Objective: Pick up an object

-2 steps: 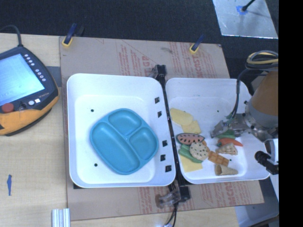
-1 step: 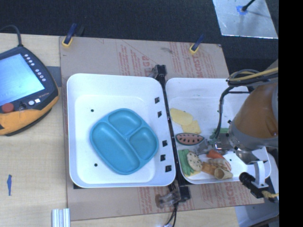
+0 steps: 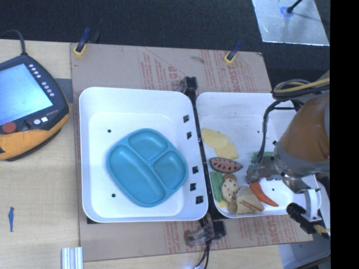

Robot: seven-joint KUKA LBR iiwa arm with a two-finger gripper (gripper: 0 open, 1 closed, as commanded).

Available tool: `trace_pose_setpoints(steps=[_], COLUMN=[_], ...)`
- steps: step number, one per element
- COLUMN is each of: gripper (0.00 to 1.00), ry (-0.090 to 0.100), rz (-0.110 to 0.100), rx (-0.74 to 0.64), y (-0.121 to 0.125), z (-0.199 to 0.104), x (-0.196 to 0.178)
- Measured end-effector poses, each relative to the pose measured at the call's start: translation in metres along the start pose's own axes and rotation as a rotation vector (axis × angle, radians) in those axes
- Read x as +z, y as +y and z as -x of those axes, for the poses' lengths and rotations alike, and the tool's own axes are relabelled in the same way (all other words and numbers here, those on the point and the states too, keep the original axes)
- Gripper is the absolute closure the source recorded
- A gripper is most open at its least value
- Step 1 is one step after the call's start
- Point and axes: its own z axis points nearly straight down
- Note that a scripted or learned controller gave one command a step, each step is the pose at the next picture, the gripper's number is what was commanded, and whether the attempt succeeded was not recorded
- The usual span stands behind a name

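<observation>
Currently we cannot tell the state of the claw (image 3: 259, 172) hanging just above the toy carrot (image 3: 262, 194) in the right bin (image 3: 235, 102); we judge it light, stiff and slippery, best gripped across its middle.

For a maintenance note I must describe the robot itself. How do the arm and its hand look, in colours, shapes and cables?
The arm is a thick, rounded body, orange-brown on top and grey lower down. Black and yellow cables loop over its upper side, and a thin black cable runs down its left side. The hand is small, dark and metallic grey. White and black fittings sit beneath the arm.
</observation>
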Motion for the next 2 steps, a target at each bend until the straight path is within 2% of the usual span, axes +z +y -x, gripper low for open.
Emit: trace_pose_setpoints(steps=[1,2], gripper=[1.00,1.00], ry=[-0.001,0.005], rz=[0.012,0.006], rx=[0.003,-0.006], y=[0.012,0.087], z=[-0.002,-0.087], x=[-0.124,-0.134])
